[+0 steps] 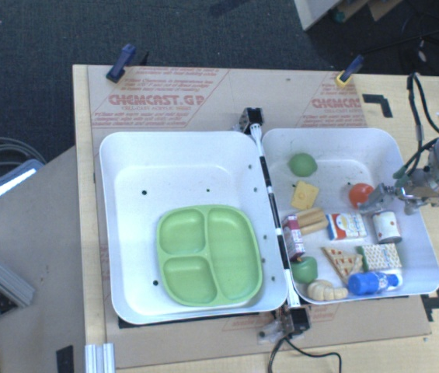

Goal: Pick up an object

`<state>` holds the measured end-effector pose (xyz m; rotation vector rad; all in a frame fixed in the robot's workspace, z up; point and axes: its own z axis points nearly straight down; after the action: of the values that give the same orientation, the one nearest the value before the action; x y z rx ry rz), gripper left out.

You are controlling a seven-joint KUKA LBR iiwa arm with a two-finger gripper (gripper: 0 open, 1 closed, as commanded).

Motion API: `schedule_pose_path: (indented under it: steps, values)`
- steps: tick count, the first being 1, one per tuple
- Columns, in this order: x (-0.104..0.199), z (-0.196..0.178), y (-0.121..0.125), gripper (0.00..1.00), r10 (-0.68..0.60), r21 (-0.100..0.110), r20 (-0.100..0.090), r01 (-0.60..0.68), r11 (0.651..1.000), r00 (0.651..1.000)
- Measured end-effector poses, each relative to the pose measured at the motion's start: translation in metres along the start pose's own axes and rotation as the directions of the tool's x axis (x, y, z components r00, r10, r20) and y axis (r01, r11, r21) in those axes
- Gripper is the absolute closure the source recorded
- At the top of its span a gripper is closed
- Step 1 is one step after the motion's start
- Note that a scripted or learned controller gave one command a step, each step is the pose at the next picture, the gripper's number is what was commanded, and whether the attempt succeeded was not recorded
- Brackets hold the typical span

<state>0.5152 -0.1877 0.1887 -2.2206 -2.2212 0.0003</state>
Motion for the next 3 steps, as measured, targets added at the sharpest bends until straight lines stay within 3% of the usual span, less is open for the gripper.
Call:
schedule_pose_path:
  steps: [1, 2, 3]
  values:
    - [0.004, 0.048, 0.066, 0.00, -0.001, -0.002, 0.001, 0.001, 1.000, 1.000]
    - [0.000, 0.104, 0.060, 0.00, 0.001, 0.001, 0.000, -0.001, 1.000, 1.000]
    - [-0.001, 0.094, 0.060, 1.00, 0.001, -0.001, 0.001, -0.001, 1.000, 1.000]
